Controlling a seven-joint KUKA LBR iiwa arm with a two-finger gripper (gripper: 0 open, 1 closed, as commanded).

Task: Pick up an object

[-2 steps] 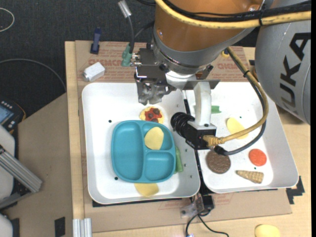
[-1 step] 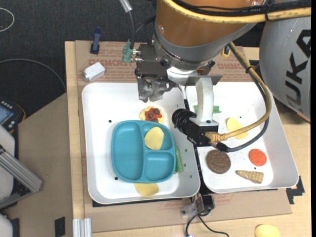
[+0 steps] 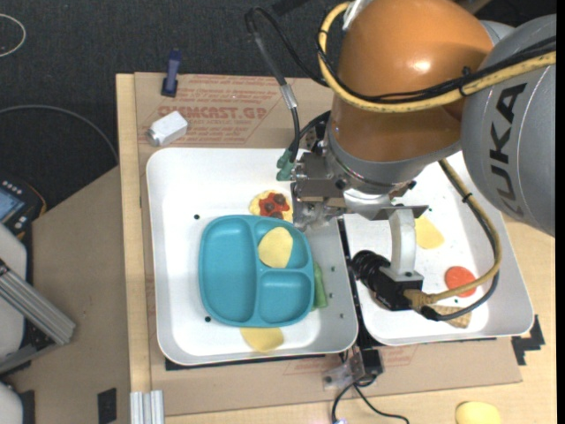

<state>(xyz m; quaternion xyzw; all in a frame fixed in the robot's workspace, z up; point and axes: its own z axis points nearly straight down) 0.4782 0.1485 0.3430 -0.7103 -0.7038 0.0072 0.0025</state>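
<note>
Two shallow white plastic bins are seen side by side on the bench (image 3: 132, 237), on brown cardboard.

Left bin (image 3: 168, 237): a turquoise plastic divided tray (image 3: 238, 272) lies at the middle, with a pale yellow oval piece (image 3: 275, 247) resting in its upper right compartment. A small round toy pizza with red topping (image 3: 270, 205) lies just beyond the tray's far edge. A flat yellow piece (image 3: 262, 336) protrudes from under the tray's near edge. A green strip (image 3: 320, 288) lies along the tray's right side.

Right bin (image 3: 494, 316): a pale yellow piece (image 3: 429, 233), an orange-red round piece (image 3: 460, 278) and a tan wedge (image 3: 455, 316) near the front are noted.

The grey arm with orange dome (image 3: 406, 51) is positioned over the divide between the bins. The gripper (image 3: 309, 212) is found low beside the toy pizza; whether it is spread or pressed together cannot be told, being masked by the wrist housing.
</note>
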